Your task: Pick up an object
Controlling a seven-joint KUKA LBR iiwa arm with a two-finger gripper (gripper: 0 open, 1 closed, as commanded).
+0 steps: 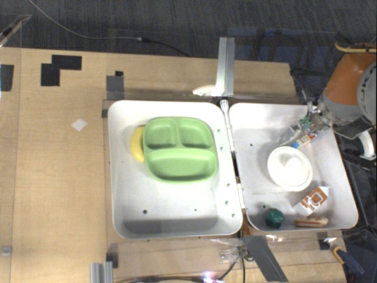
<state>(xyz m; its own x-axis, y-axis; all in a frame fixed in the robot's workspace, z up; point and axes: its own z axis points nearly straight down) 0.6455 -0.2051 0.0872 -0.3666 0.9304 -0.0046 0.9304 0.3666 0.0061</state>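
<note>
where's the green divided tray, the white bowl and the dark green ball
green divided tray (178, 148): camera view, on the ridge between its compartments
white bowl (289, 167): camera view, middle of its inside
dark green ball (274, 218): camera view, its top

A light green divided plate (179, 148) lies in the white left bin (123, 175), with a yellow thing (136, 144) at its edge. The white right bin (339, 175) holds a white bowl (289, 167), a dark green ball (274, 217), an orange-and-white patterned packet (313, 199) and a brown stick (310, 221).
</note>
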